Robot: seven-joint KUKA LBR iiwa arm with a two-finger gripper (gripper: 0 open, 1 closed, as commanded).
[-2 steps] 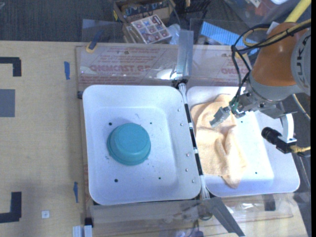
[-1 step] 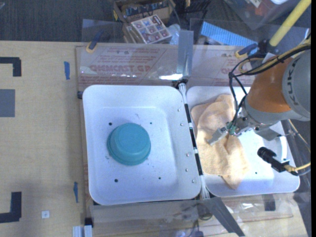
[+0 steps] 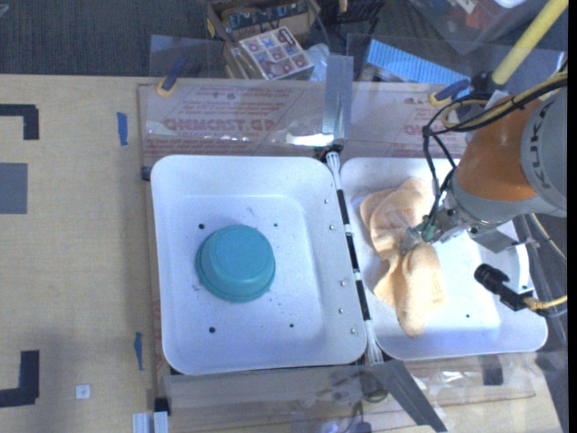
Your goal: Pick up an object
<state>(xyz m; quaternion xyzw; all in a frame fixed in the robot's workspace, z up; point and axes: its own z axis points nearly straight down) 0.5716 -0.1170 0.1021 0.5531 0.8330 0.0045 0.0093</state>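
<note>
A tan plush toy (image 3: 406,251) lies in the right bin (image 3: 518,327), stretched from the bin's upper left toward its lower middle. My gripper (image 3: 426,234) is down on the toy's middle, at its narrow waist, and the arm's orange band sits just above it at the right. A teal bowl (image 3: 235,262) rests upside down in the left bin (image 3: 180,188), well away from the gripper.
A divider ridge (image 3: 347,242) separates the two bins. A black cable fitting (image 3: 499,285) hangs off the arm over the right bin's right side. Boxes and plastic sheeting crowd the bench behind the bins.
</note>
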